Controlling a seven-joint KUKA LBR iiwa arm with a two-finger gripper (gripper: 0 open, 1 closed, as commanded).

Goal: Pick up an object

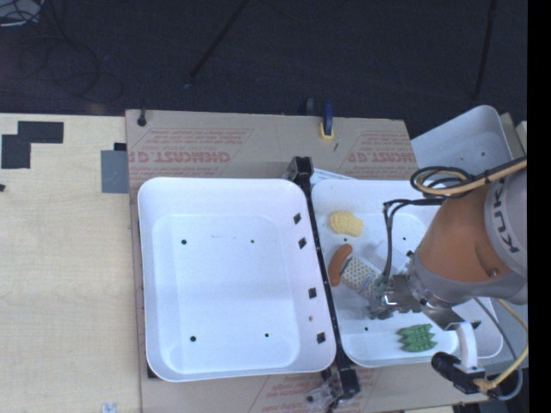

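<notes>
Down in the right bin (379, 355), the gripper (381, 301) hangs low over the floor, just beside a small grey speckled block (359, 272); whether it is wide, narrow or gripping anything cannot be told, since the wrist and cables blur that spot. Touching the block's left side lies an orange sausage-shaped piece (338, 264), tilted. Above these, near the bin's upper left, sits a yellow corn-like piece (346, 224). Below the gripper, near the front rim, lies a green pod-like piece (417, 338). The orange band (456, 248) of the arm covers the bin's right part, and the grey casing beside it bears dark letters, "KU" readable. The left bin (224, 282) lies alongside, touching at a black clip strip. Under both, the cardboard sheet (215, 149) carries reddish mirrored print, not legible.
</notes>
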